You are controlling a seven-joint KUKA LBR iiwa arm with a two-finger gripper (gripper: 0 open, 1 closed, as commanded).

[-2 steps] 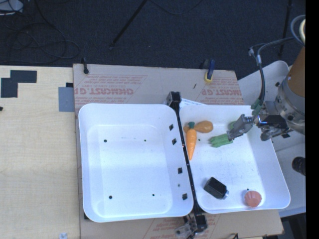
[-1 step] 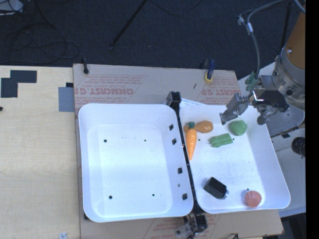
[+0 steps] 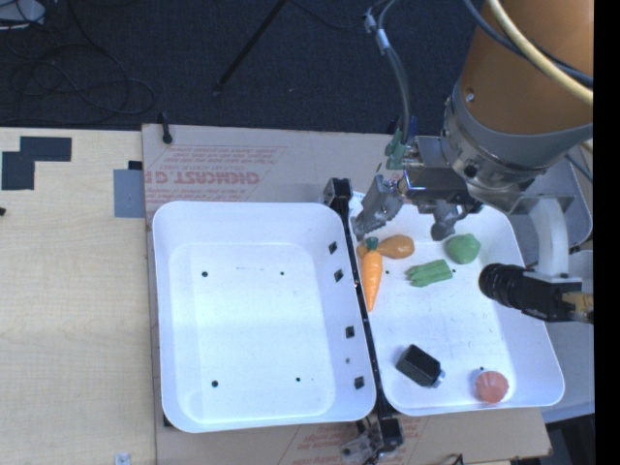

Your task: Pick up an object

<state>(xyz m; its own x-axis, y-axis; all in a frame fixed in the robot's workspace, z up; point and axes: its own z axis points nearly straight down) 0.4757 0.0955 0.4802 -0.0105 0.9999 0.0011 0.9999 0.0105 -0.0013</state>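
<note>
The gripper (image 3: 407, 223) hangs spread and empty, the toy carrot (image 3: 371, 274) just below its left finger, so I judge it should centre over the carrot before descending.

We look down at a slant from above the bench, both shallow white plastic bins (image 3: 254, 223) in frame.

An orange toy carrot (image 3: 372, 277) lies lengthwise at the right bin's (image 3: 542, 395) nine o'clock edge, an orange lump (image 3: 396, 248) touching its top. Green pieces (image 3: 429, 273) (image 3: 463, 248) sit toward twelve; a black block (image 3: 419, 365) and pink ball (image 3: 491, 386) lie near six.
</note>
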